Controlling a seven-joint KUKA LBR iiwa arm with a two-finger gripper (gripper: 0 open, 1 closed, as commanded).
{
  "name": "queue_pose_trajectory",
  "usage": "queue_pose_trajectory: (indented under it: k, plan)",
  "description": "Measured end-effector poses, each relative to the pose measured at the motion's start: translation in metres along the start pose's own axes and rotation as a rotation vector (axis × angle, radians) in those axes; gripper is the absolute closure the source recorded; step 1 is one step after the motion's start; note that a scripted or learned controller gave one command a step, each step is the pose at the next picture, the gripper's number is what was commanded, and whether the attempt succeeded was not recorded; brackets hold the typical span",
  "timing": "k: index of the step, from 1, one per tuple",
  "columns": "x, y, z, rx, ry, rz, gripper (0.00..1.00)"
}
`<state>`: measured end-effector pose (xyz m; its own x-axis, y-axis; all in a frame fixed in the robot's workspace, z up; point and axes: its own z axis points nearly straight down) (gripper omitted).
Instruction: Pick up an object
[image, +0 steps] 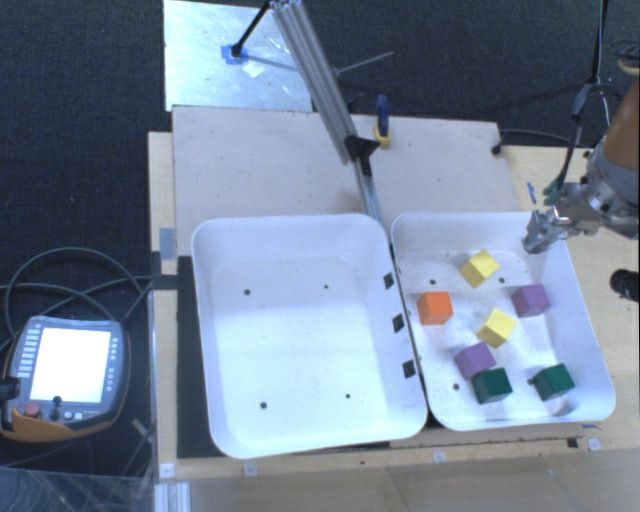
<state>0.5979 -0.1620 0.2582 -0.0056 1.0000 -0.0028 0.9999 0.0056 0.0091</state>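
Observation:
Small blocks lie in the right bin (565, 270): two yellow ones (480, 267) (496, 327), an orange one (434, 307), two purple ones (530, 299) (474, 358) and two dark green ones (491, 385) (553, 381). My gripper (541, 234) hangs over the bin's far right corner, above and to the right of the upper yellow block. Nothing shows between its fingers.
The left bin (215, 250) sits beside the right one, with black clips (397, 322) along the shared edge. A slanted metal pole (325, 85) rises from the back of the bench. A teach pendant (65, 375) lies on the floor at left.

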Motion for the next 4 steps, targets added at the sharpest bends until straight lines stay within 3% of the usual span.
queue_pose_trajectory:
  k: [4]
  plan:
    - [0.207,0.059,0.004,0.005,0.004,-0.004,1.00]
